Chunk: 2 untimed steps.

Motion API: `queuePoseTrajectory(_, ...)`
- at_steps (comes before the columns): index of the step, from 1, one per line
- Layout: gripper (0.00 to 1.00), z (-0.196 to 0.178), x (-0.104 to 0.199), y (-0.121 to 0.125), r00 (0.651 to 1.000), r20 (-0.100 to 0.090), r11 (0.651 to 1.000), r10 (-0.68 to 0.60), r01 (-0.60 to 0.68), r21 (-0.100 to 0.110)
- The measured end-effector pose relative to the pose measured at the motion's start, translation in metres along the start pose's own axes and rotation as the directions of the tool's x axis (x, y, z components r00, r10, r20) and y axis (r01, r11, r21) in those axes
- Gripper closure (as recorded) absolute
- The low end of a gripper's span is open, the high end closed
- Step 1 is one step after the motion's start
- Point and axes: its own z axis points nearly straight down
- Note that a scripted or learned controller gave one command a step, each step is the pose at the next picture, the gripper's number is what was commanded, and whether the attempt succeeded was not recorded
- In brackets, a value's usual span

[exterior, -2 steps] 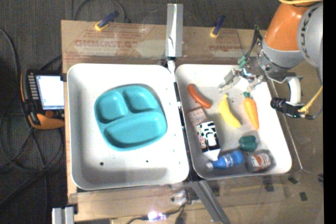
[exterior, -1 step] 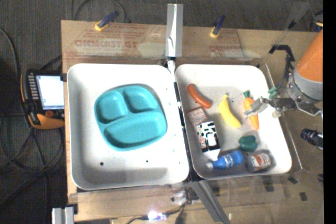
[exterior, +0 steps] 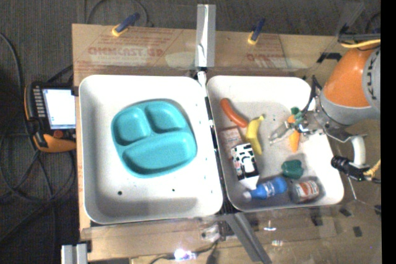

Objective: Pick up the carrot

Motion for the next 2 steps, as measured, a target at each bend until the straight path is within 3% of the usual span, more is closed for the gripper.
queuePoseTrajectory(1, 1.0, -0.006, 0.0, -0.001, 1.0, -0.001, 1.0, 0.001, -0.001, 0.004)
queuePoseTrajectory(2, 1.0, -0.076, 0.049, 0.015, 1.0, 0.005, 1.0, -0.029, 0.029, 0.005)
